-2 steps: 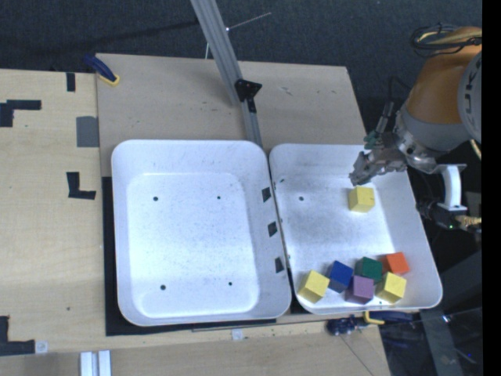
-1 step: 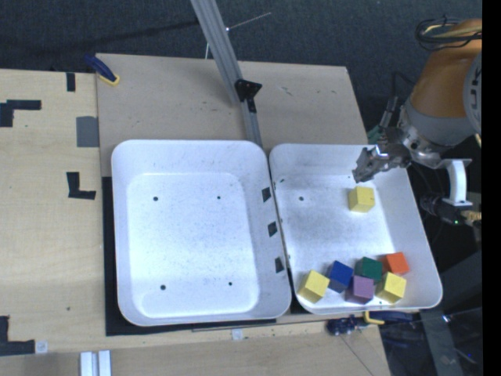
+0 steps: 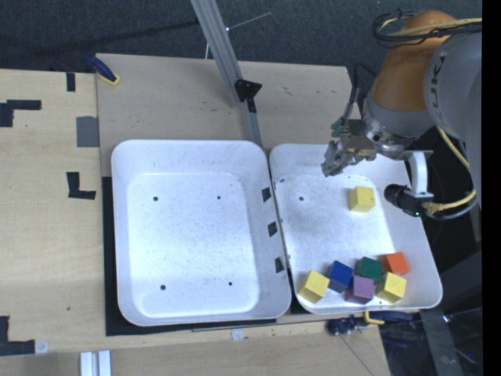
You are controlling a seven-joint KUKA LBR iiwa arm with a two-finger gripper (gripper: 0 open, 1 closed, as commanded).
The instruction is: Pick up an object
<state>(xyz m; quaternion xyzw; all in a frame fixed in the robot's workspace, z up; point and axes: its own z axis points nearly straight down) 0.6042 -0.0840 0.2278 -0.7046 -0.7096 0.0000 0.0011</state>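
approach step judged in hand: end effector (image 3: 338, 163) seen upper right of frame over right bin (image 3: 313, 210), nothing seen held, open or closed can't be told tbh. lone yellow cube (image 3: 361, 199) spotted just below-right of it, others clustered lower right. descent onto cube needed next

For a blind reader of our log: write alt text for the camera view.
The arm's tool hangs over the far end of the right bin, near a lone yellow cube. Six more cubes, yellow, blue, green, purple, orange and yellow, cluster at that bin's near edge, beside the left bin.
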